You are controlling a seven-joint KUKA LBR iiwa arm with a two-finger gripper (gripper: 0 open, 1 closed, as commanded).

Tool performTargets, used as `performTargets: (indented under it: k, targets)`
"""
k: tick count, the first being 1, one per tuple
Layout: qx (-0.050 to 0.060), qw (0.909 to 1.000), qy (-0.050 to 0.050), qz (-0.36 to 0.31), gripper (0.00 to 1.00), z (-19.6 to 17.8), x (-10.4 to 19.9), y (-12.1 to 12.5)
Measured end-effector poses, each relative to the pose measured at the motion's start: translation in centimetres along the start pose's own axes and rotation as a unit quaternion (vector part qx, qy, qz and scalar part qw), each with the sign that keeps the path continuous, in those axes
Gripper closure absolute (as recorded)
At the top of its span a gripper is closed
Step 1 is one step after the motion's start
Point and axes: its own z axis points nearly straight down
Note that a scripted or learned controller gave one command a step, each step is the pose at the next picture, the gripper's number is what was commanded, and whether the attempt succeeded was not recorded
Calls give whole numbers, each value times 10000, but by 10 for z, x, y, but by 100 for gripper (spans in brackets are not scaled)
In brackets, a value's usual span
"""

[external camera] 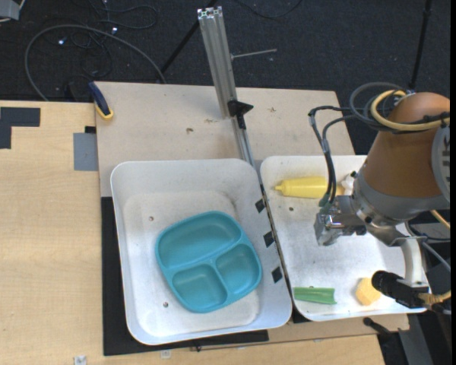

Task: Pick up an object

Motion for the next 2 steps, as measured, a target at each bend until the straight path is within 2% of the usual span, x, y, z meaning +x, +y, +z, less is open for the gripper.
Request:
performTargets:
  k: [2]
  targets:
    - [-3, 10000, -3, -6, 100, -9, 103, 19]
